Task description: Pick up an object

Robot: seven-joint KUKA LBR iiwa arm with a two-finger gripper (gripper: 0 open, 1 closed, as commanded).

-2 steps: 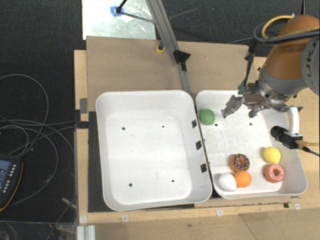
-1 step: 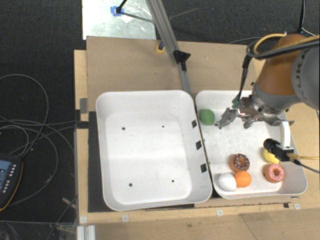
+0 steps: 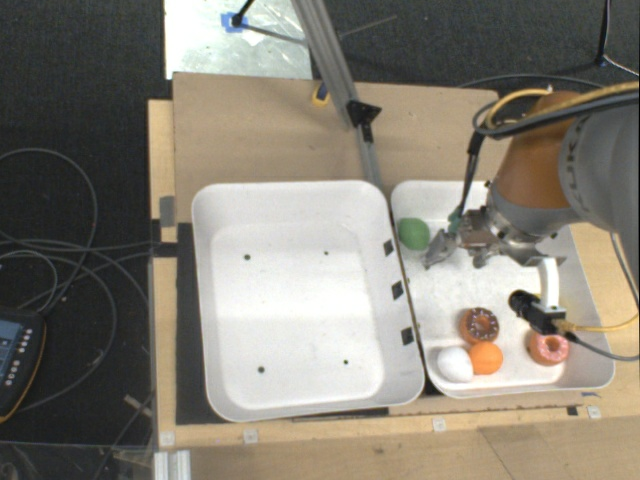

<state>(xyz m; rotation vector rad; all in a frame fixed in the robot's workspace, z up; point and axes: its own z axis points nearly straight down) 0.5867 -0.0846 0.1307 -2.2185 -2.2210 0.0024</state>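
Several small objects lie in the right bin (image 3: 590, 368). A green ball (image 3: 413, 232) rests near its back left corner. Toward the front sit a brown frosted donut (image 3: 479, 324), an orange ball (image 3: 486, 358), a white ball (image 3: 455, 364) and a pink donut (image 3: 548, 348). My gripper (image 3: 458, 256) hangs over the bin's middle, just right of the green ball and behind the brown donut. It is open, with nothing between the fingers.
The left bin (image 3: 300, 298) stands beside the right one, with black clips (image 3: 398, 290) along the shared edge. A grey pole (image 3: 335, 63) slants in from the back. Cables (image 3: 590, 323) trail over the right bin's right side.
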